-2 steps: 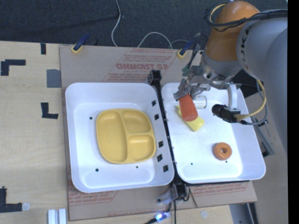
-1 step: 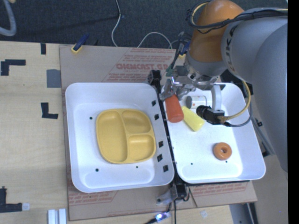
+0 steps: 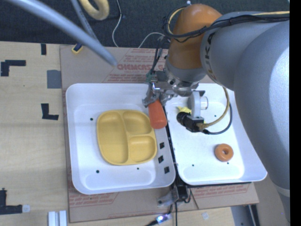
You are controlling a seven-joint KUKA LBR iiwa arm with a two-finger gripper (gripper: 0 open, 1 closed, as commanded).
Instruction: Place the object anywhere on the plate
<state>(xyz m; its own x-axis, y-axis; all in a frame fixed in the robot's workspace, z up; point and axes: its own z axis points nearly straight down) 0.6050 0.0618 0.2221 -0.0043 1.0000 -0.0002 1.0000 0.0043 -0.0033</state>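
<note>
A light wooden bench [image 3: 28, 126] marked with black tape carries a brown cardboard sheet [image 3: 94, 62], and on that sheet two shallow white bins sit side by side: the left bin [image 3: 82, 140] and the right bin [image 3: 235, 171]. Dark carpet lies beyond the far edge of the bench. In the left bin rests a yellow plate [image 3: 126, 136] divided into three compartments, lying flat and a little toward the bin's right side. The grey arm [image 3: 254, 55] comes in from the right, very large in the foreground, its orange band [image 3: 190, 27] over the far edge of the bins and its wrist pointing down toward the wall the bins share. The claw [image 3: 155, 98] hangs at the far right part of the left bin, pinching the far end of an orange cylinder-shaped object [image 3: 157, 116]. The object tilts with its near end lower, close above the far right corner of the plate, at the plate's rim; whether it touches the plate cannot be told. A black cable fitting [image 3: 190, 121] hangs from the wrist over the right bin. Near the right bin's right side lies a small orange doughnut [image 3: 224, 152], well apart from the claw.
</note>
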